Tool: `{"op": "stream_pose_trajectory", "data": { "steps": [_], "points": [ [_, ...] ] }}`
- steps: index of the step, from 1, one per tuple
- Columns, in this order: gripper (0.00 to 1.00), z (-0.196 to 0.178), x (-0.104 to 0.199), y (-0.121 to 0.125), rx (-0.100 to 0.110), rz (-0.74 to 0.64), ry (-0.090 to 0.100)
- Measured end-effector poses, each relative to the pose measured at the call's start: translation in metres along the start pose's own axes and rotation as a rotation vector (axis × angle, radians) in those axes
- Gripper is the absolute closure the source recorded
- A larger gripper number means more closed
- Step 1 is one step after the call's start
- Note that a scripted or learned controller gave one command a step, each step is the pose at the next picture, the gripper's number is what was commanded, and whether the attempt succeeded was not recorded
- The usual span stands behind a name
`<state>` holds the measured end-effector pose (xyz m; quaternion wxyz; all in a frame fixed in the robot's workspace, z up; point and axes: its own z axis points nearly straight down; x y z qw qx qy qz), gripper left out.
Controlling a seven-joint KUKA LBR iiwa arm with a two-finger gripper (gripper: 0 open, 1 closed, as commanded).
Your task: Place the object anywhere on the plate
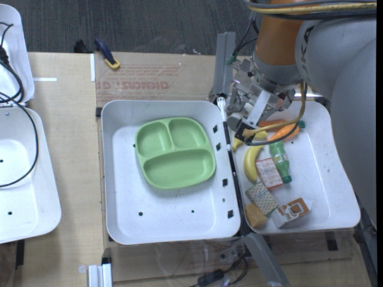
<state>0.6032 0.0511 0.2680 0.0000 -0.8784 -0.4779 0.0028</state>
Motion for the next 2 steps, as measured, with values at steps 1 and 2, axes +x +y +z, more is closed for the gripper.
{"op": "stream_pose_trajectory", "data": {
  "steps": [1, 2],
  "points": [
    [1.00, 0.0161, 0.0289, -0.0624, 0.001, -0.322, 0.000],
    [0.00, 0.0159, 0.0286, -0.0620, 0.000, -0.321, 0.000]
  ]
}}
